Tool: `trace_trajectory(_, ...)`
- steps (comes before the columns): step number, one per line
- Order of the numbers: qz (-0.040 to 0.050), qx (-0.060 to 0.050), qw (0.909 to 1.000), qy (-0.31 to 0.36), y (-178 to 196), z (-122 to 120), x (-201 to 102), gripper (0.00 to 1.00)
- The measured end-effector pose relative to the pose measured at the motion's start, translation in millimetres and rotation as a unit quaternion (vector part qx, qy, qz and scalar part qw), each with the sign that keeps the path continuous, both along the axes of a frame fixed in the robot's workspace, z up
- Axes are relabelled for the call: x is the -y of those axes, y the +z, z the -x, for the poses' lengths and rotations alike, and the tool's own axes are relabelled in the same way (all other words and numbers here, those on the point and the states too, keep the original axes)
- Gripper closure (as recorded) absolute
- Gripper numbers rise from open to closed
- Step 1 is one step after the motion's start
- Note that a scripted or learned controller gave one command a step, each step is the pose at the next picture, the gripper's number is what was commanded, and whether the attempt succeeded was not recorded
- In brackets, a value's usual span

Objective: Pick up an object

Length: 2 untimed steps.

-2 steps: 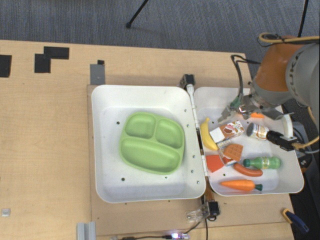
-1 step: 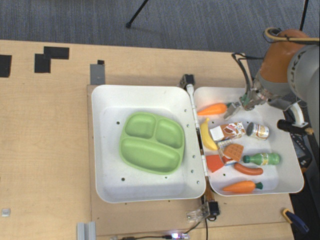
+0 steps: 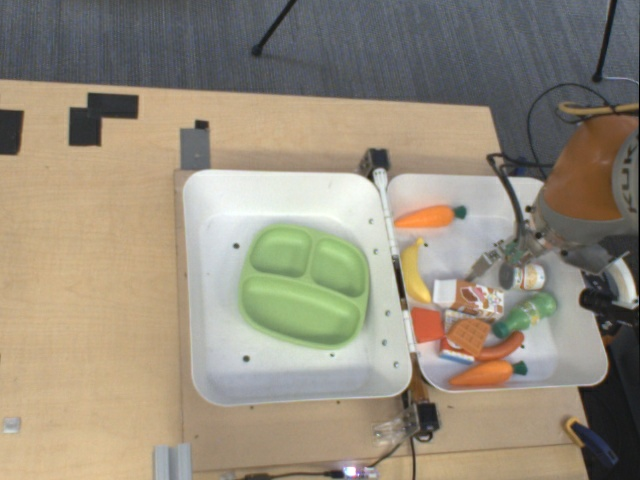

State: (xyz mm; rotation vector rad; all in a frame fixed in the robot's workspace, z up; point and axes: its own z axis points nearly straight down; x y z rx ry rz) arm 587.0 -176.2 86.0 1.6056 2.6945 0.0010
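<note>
Camera view looks down on the worktop (image 3: 90, 268), where the jaws (image 3: 497, 263) hang low inside the right bin (image 3: 590, 368), reached in from the bin's far right corner. They look parted, the two thin fingers splayed with nothing between them, so no object is held yet. Just below the jaws lies a small printed carton (image 3: 480, 299), the likeliest target, since the tips point down toward the crowded middle of the pile. Beside them to the right sits a small white jar (image 3: 531, 277), and further down that side a green bottle (image 3: 524, 315). Left of the jaws rests a banana (image 3: 414, 273) along the bin wall; up and left lies a carrot (image 3: 428, 217), well apart. Further below are a red block (image 3: 427, 324), a red chilli (image 3: 500, 348) and a second carrot (image 3: 486, 373). The left bin (image 3: 215, 368) carries a green divided plate (image 3: 303, 286), far from the jaws.
</note>
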Motion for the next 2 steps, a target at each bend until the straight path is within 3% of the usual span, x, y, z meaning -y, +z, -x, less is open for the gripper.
trace_trajectory(1, 0.0005, 0.001, 0.9889, 0.148, 0, 0, 2, 0.0)
trace_trajectory(2, 0.001, 0.001, 0.9716, 0.237, 15, -45, 8, 0.0)
